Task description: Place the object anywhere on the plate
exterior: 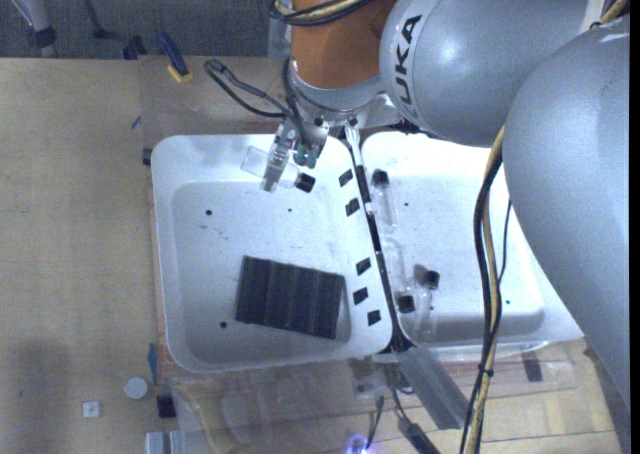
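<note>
From the camera view, two white bins are counted: a left bin (180,242) and a right bin (470,242). One dark ribbed plate (290,297) lies flat in the left bin. The gripper (283,164) is seen above that bin's far edge; its opening cannot be told.

One fixed high view, slanting down on both white bins (165,242), arm (480,52) close at right.
</note>
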{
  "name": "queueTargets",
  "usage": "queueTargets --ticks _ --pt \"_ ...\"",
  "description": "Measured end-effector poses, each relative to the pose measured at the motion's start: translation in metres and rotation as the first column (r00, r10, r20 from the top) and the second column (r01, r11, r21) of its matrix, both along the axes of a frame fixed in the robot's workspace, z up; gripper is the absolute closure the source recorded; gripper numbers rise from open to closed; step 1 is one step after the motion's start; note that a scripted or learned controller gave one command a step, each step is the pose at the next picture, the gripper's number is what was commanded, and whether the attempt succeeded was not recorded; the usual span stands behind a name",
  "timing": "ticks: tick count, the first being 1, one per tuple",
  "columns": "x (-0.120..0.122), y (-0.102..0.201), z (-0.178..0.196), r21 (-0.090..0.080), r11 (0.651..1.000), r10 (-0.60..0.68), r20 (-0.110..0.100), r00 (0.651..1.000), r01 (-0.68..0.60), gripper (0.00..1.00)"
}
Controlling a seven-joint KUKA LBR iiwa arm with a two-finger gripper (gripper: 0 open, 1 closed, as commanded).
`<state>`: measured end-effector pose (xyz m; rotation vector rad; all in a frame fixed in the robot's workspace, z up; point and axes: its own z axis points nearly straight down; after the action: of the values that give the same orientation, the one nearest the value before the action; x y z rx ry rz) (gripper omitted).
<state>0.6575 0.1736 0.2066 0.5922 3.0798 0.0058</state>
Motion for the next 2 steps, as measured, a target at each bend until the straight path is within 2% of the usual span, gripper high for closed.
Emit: queueTargets --ticks 1,2 --pt "-0.008 0.053 0.092 0.0 0.995 -0.099 -0.002 0.995 0.099 1.0" --pt "-0.028 0.051 0.099 -0.005 0.886 -0.465 -0.007 0.886 0.465 1.0"
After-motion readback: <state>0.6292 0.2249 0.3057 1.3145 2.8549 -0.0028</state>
